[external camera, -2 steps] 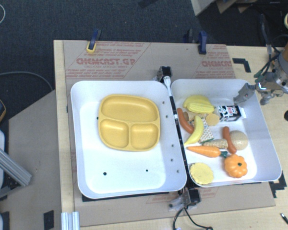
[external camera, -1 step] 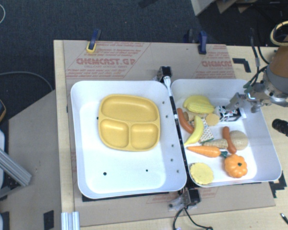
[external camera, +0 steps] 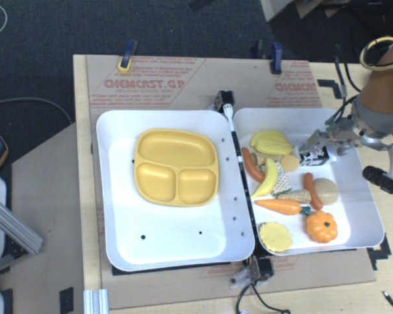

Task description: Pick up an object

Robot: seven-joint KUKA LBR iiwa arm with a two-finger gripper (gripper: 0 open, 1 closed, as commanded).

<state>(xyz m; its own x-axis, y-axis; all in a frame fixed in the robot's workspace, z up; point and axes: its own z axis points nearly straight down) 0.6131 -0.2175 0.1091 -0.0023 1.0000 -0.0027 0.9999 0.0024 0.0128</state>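
Note:
The right bin point(external camera: 363, 205) holds a heap of toy food: a yellow corn-like piece point(external camera: 270, 142), a banana point(external camera: 267, 179), two red sausages point(external camera: 252, 164) point(external camera: 310, 190), a carrot point(external camera: 280, 206), a small orange pumpkin point(external camera: 321, 227), a beige round piece point(external camera: 326, 190) and a yellow disc point(external camera: 276, 236). My gripper point(external camera: 312, 154) hangs low over the bin's upper right part, just right of the corn and above the second sausage. I see nothing of the food between its fingers.
The left bin point(external camera: 118, 208) carries a yellow three-compartment plate point(external camera: 177, 166). Clamps point(external camera: 125, 63) point(external camera: 275, 56) sit at the bench's far edge. The arm point(external camera: 380, 97) comes in from the right over the right bin's upper corner.

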